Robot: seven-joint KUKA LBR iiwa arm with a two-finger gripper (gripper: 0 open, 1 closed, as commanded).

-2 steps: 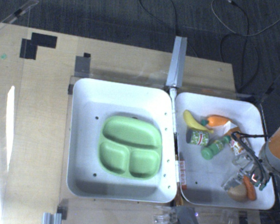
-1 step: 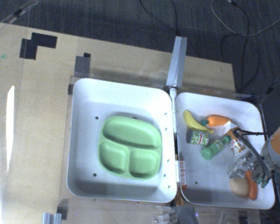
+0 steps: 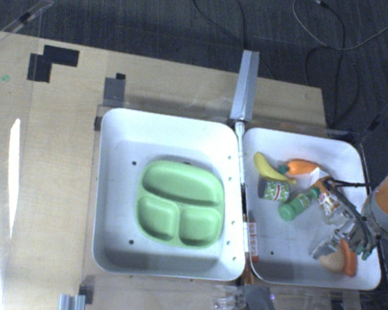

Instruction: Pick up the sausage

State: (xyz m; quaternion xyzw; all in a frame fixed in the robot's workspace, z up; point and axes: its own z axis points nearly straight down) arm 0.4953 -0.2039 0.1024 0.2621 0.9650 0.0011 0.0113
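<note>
My gripper (image 3: 343, 241) is low in the right bin (image 3: 265, 265), lower right of frame, just above the sausage (image 3: 349, 257); can't tell its state. Sausage lies near the bin's lower right corner, next to a tan bun (image 3: 332, 260). Banana (image 3: 269, 168), carrot (image 3: 300, 167), can (image 3: 274, 190), green bottle (image 3: 297, 204) sit upper middle. Left bin (image 3: 114, 176) holds a green tray (image 3: 178, 202).

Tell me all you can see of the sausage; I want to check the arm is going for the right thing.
The sausage is a small orange-red toy, smooth like plastic, lying tilted in the near right corner of the right bin. It rests against a pale tan item on its left. The gripper is right at its upper end; whether the fingers grasp it cannot be made out.
</note>
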